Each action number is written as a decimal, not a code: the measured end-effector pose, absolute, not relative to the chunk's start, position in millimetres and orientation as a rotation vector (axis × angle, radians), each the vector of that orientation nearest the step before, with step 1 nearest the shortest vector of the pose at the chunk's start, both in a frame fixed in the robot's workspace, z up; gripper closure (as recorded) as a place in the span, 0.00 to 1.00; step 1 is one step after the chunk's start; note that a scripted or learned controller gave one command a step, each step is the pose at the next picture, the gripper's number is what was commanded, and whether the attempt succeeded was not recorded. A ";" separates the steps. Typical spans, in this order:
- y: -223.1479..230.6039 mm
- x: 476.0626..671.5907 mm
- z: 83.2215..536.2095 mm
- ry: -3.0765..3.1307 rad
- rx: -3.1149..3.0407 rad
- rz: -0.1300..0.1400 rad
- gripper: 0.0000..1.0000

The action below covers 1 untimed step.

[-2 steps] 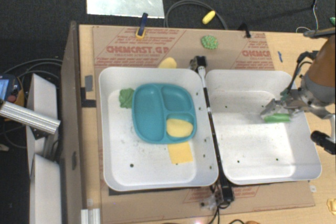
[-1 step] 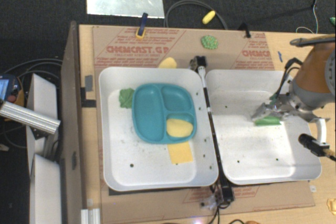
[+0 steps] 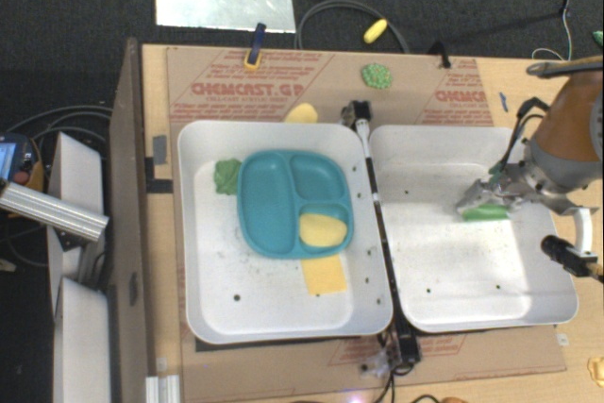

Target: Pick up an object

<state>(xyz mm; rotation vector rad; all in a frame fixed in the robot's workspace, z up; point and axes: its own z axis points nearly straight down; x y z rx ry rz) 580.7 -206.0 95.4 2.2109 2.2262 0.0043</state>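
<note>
My gripper (image 3: pixel 479 199) hangs low over the right bin (image 3: pixel 472 297), near that bin's right side. A small flat green object (image 3: pixel 488 213) lies on the bin floor directly under and touching the gripper's tip; whether it is gripped I cannot tell. In the left bin (image 3: pixel 203 297) sits a teal divided plate (image 3: pixel 274 203) with a yellow rounded piece (image 3: pixel 323 229) in its lower right compartment. A green leafy piece (image 3: pixel 226 175) lies at the plate's left edge. A yellow square slice (image 3: pixel 325 276) lies on the bin floor below the plate.
The grey arm with its orange band (image 3: pixel 576 123) comes in over the right bin's far right corner. Behind the bins, on the cardboard, lie a yellow piece (image 3: pixel 302 114), a green knobbly ball (image 3: pixel 377 75) and a blue-yellow tool (image 3: pixel 255 47). A black divider (image 3: pixel 376 203) runs between the bins.
</note>
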 end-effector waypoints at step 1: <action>-88.0 635.0 186.7 2.230 2.203 0.012 1.00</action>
